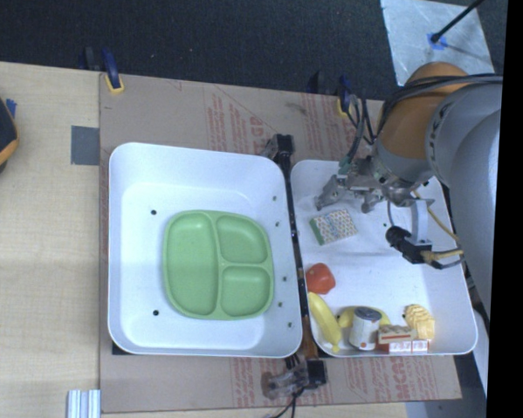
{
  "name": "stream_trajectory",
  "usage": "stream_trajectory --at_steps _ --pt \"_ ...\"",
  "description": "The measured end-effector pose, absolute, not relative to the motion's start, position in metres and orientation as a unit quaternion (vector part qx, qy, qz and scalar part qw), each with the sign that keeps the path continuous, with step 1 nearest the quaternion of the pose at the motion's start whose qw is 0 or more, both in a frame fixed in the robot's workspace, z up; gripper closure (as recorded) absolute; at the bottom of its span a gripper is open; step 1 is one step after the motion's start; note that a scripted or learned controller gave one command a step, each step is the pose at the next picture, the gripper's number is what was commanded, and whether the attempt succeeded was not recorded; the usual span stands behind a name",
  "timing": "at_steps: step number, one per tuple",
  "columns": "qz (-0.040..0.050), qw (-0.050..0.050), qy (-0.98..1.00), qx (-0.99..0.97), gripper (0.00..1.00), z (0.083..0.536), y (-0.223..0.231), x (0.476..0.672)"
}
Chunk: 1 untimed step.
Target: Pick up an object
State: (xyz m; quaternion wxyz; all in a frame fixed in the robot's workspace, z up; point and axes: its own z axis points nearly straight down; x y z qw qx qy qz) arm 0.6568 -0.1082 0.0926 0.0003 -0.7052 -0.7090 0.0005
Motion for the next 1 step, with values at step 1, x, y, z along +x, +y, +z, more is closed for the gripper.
stream_trajectory --at_steps 1 --pt "0.0019 0.001 -0.708 -0.706 0.00 0.0917 -0.1014 0.6194"
